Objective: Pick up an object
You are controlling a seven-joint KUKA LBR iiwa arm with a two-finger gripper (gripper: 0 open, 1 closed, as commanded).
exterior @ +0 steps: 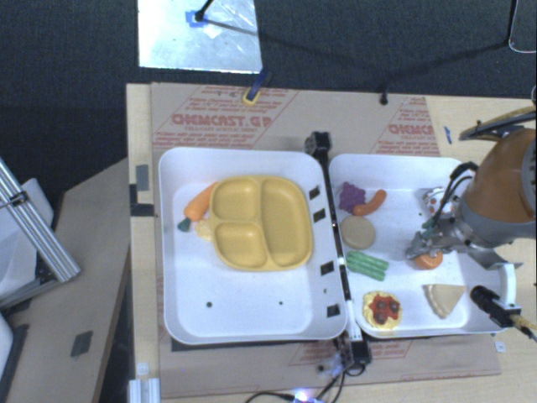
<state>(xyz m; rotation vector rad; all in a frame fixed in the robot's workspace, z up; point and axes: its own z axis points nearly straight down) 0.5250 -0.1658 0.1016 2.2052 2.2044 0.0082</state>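
Several toy foods lie in the right bin (pixel 403 162), and the gripper (pixel 424 248) hangs low over one of them: a small orange piece (pixel 429 261) near the bin's right side, peeking out just under the tool. Whether the gripper is spread or closed around it I cannot tell; the arm's own bulk hides that.

The orange piece looks like moulded plastic, so I judge it light, stiff and rather slick, prone to squirt out of a pinch that lands off-centre. Too little of it shows to read a long axis or which way it points. A hold across its middle seems safest.

Other candidates sit well apart from the tool. The green pod (pixel 367 264) is long, its axis running left to right with a slight downward tilt; it would be pinched across its narrow width. The sausage (pixel 371 201) slants up to the right beside the purple piece (pixel 351 195). The tan disc (pixel 358 232) lies flat, with little edge to catch. The wedge (pixel 443 298) points left, and the pizza (pixel 383 309) lies near the bin's front wall.

The left bin (pixel 180 225) bears a yellow tray (pixel 258 223) with a carrot (pixel 199 202) touching its left rim, tip up-right.
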